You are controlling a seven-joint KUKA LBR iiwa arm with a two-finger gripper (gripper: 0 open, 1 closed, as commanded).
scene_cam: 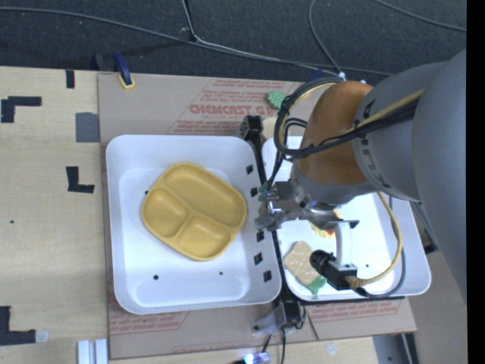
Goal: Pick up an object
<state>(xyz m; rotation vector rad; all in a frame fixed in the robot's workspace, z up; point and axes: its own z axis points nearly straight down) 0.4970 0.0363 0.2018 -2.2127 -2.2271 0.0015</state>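
Near the front of the bin on the view's right (413,279), a flat tan piece (298,258) is seen lying on the white floor. It is pale and speckled, a bit like a slice of toast, and a small green bit (316,283) is seen just beside its near corner. It looks thin, so it is judged hard to pinch from above.

Just behind it, the gripper (271,209) is placed close to the wall between the two bins. Whether the gripper is open or closed cannot be told, because it is mostly hidden under the grey arm (424,142) and its orange band (333,139). Nothing is seen held by it.

To do this step well, the gripper should be lined up over the middle of the tan piece and kept away from the wall. Then it should be brought down gently until the piece can be squeezed at its edges.

Off to the side, in the other bin (121,203), a yellow plate with three parts (193,211) is laid flat. Past both bins, a little green thing (276,98) is left on the brown board (151,105).
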